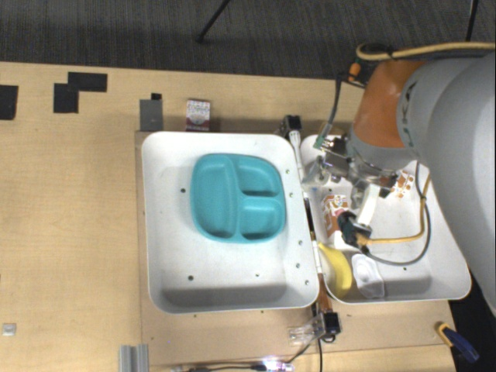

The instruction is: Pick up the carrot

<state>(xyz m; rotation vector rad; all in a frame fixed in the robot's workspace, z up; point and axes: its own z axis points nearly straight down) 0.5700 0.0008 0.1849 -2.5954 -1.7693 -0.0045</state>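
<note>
The grey arm (457, 130) holds its pincer (339, 208) low in the right bin (411, 285); its opening cannot be told.

A divided tray (237, 198) lies in the left bin (167, 285); a banana (338, 265) lies in the right bin (434, 285).

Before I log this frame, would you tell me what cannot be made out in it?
- Carrot: the arm covers much of the right bin; an orange scrap near the gripper is too small to identify.
- Gripper state: hidden among wrist hardware and cables.
- White object beside the banana: too blurred to name.
</note>
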